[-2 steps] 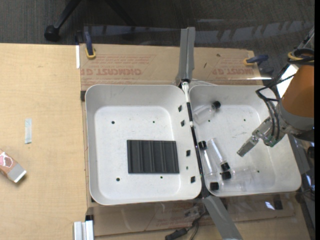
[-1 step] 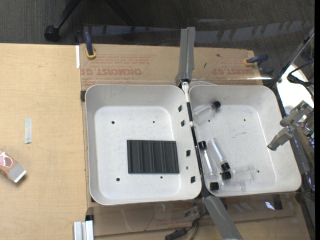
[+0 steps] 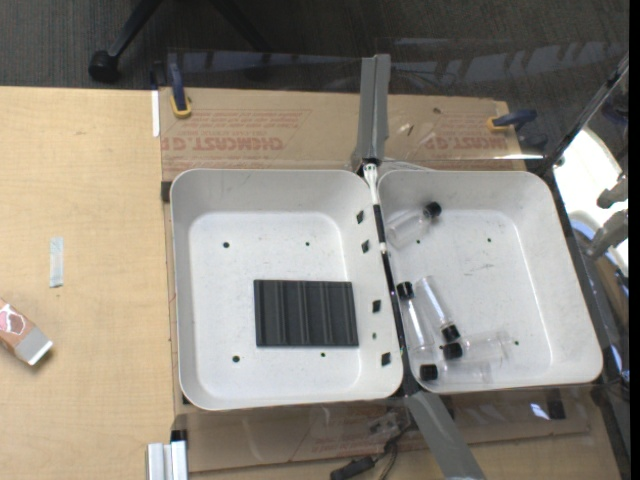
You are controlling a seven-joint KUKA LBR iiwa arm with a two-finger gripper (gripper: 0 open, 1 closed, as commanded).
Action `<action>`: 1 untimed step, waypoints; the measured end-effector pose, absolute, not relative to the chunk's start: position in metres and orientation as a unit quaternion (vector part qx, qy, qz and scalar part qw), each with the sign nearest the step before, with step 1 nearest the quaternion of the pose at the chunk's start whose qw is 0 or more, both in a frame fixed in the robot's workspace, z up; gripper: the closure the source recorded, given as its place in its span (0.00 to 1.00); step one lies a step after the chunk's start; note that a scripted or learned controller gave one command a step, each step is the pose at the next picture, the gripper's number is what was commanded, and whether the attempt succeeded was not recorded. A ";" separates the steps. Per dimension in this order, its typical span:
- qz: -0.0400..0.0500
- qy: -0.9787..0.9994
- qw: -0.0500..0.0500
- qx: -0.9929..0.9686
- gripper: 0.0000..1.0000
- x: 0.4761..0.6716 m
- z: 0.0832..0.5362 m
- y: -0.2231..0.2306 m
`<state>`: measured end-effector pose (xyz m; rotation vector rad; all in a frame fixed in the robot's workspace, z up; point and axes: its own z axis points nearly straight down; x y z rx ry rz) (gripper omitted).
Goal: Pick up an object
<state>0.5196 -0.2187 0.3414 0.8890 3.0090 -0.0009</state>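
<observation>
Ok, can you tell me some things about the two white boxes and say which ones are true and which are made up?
1. A dark ribbed rectangle lies in the left bin. True.
2. The clear tubes with black caps are in the left bin. False: they lie in the right bin, mostly along its left side.
3. The two bins sit side by side, touching in the middle. True.
4. The dark ribbed rectangle stands upright on its edge. False: it lies flat on the bin floor.
5. A small object lies on the wooden table left of the bins. True.
</observation>
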 end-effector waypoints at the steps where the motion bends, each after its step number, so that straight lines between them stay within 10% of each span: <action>1: 0.000 0.971 0.001 0.241 0.00 0.496 0.328 -0.222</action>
